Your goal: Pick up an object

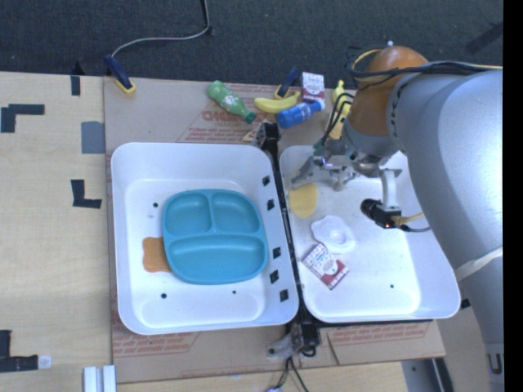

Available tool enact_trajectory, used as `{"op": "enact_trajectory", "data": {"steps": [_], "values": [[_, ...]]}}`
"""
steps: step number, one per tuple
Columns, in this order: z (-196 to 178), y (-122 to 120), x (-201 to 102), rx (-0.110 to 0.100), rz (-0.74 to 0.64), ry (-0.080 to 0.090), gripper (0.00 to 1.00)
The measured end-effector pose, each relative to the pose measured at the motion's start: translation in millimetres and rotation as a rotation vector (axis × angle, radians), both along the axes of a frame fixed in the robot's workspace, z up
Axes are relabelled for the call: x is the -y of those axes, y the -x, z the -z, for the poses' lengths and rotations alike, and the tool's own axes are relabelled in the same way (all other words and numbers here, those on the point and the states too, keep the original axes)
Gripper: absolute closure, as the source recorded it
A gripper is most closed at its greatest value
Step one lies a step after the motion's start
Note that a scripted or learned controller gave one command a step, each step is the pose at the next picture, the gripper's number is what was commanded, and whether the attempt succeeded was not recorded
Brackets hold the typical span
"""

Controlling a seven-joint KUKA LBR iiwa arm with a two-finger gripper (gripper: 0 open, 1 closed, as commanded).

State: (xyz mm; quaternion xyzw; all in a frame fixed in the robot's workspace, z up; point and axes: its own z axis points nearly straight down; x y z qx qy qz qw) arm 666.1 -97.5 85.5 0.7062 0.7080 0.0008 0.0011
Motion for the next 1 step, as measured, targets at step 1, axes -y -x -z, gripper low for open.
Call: {"op": "enact_trajectory", "data": {"steps": [1], "values": [[-0.2, 11.0, -1.5, 0.000, 0.002, 0.001, 0.00]]}}
